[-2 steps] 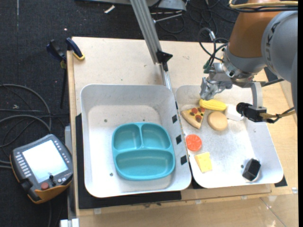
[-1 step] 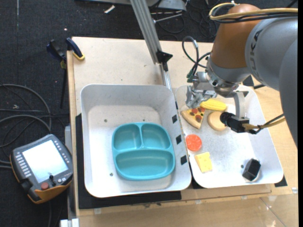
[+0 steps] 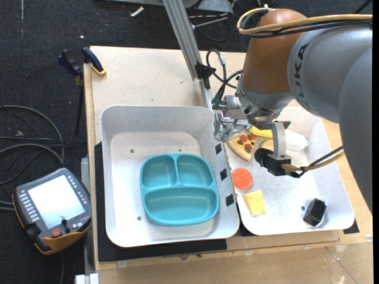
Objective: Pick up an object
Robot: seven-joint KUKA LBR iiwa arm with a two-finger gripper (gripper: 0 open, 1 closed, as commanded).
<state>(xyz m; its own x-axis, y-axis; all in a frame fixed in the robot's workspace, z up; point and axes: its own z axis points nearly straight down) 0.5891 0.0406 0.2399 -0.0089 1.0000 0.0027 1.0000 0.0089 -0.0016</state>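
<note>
1. Teal plastic caught the eye first: a divided plate [image 3: 177, 188] lay in the middle of the left bin [image 3: 112, 158], well apart from the arm.
2. The right bin [image 3: 331, 158] held the loose items: a pizza slice [image 3: 243, 145] and a banana [image 3: 260, 132] near its far left corner, an orange disc [image 3: 241, 178] and a cheese wedge [image 3: 255, 203] along its left edge, a black piece [image 3: 314, 212] near its front right corner.
3. The gripper [image 3: 230, 123] hung over the bin's far left corner, just beside the pizza slice. Whether it was spread or closed, I cannot tell, and nothing could be seen in its hold.
4. This looked like the approach step; nothing appeared lifted.
5. The next move would call for lowering squarely onto one item, likely the pizza slice, clear of the bin wall.
</note>
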